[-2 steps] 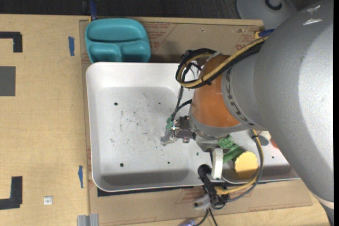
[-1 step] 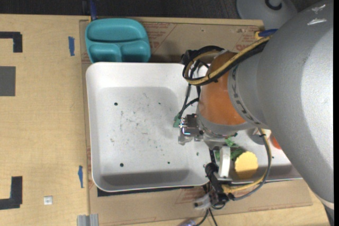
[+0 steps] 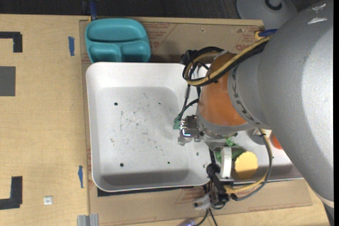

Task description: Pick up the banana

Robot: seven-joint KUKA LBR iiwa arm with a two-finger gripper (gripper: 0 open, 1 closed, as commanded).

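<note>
Over the right bin [image 3: 280, 164] the arm [image 3: 275, 82] blocks nearly everything, yellow thing [image 3: 247, 164] peeking out; left bin [image 3: 106, 114] beside, teal tray [image 3: 117, 39] behind.

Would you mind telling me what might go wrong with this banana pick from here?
The arm covers most of the right bin, so what lies under it cannot be judged; a grab could miss or catch the wrong thing. A yellow object beside a green one peeks out below the wrist; I cannot tell if it is the banana. Loose cables hang over the bin's front edge and might snag.
</note>
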